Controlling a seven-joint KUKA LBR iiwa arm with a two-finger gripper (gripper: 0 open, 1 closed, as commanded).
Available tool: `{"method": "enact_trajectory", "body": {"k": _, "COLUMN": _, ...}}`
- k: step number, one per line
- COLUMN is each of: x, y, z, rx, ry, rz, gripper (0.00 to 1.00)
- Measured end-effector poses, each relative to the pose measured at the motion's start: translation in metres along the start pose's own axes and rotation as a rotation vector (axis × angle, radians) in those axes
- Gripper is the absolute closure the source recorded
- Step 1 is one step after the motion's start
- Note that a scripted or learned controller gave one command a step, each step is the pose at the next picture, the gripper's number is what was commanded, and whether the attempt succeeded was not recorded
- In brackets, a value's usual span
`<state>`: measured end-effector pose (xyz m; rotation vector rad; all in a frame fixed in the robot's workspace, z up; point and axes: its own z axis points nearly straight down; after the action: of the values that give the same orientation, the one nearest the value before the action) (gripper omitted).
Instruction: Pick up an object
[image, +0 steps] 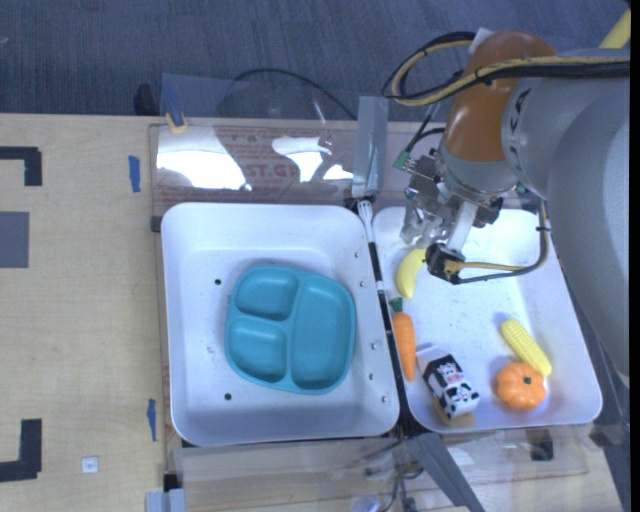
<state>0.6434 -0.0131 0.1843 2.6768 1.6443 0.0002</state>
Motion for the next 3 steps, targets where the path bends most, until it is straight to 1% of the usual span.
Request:
{"method": "enact_trajectory", "body": {"k": 1, "x": 0.004, "y": 0.024, "z": 0.0, "rx": -0.002, "ry": -0.001, "rz": -0.058, "gripper": 1.0}}
{"method": "enact_trajectory", "body": {"k": 2, "x": -0.065, "y": -0.006, "z": 0.0, "rx": 0.004, "ry": -0.002, "rz": 0.076, "gripper": 1.0}}
{"method": "enact_trajectory", "body": {"k": 3, "x": -0.066, "y": 0.02, "z": 0.0, "rx": 0.001, "ry": -0.001, "rz": 0.448, "gripper": 1.0}}
